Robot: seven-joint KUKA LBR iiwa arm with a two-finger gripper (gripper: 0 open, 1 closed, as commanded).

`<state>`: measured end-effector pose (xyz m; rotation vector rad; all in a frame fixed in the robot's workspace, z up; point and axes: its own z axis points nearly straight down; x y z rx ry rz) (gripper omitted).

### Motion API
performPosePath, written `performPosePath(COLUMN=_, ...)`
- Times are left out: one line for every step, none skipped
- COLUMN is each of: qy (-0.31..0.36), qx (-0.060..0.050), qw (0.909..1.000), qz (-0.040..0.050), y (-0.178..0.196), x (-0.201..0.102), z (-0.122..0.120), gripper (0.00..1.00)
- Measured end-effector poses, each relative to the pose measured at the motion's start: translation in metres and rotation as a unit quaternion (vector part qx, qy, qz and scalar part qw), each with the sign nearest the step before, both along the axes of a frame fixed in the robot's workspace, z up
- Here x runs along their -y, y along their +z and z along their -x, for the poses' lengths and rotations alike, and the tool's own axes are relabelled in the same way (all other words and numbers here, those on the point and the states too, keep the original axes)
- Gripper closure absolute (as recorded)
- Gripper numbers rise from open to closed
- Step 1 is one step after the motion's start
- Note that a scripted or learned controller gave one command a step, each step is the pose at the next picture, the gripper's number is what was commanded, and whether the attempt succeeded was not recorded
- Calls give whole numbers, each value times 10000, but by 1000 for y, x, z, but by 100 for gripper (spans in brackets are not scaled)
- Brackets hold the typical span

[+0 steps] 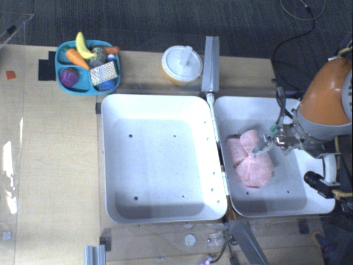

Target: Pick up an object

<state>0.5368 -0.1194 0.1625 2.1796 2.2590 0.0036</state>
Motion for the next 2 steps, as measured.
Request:
performPosePath(qy=553, qx=93, qw=9984, qz=10, y=-67, x=10, z=-20, gripper=0)
performPosePath(qy=64, qx=113, qw=9999, qz=11, y=-66, x=-26, z=-77, gripper=0)
